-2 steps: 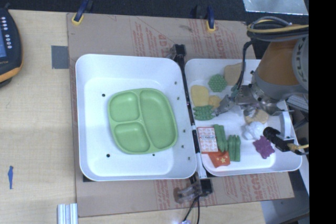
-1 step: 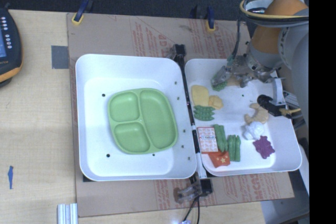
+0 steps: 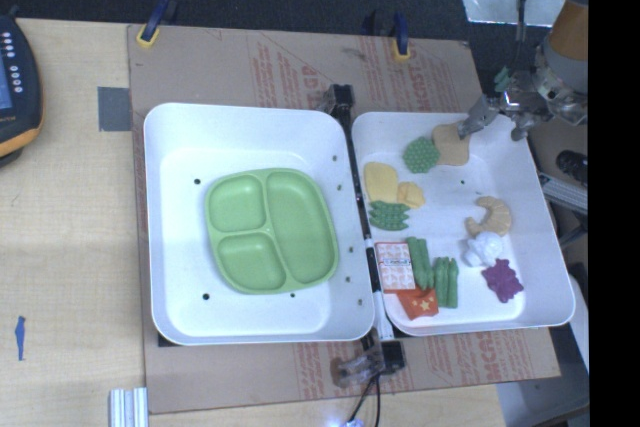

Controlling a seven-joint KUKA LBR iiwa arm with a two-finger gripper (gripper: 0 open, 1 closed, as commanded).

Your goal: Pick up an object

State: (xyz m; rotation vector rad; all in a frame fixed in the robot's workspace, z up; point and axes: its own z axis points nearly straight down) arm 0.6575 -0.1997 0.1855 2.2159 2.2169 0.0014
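Nothing is held yet: the gripper [image 3: 495, 113] is poised with fingers apart and empty at the right bin's [image 3: 540, 215] far corner, just beside the tan piece [image 3: 452, 145], still to be grasped.

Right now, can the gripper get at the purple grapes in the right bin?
Probably yes. The purple grapes lie apart near the bin's front right corner with nothing over them. The gripper hangs above the far rim of the right bin, so it must travel across the bin first.

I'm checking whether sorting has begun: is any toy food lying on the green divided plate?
No. The green divided plate in the left bin holds nothing; the toy food sits in the right bin.
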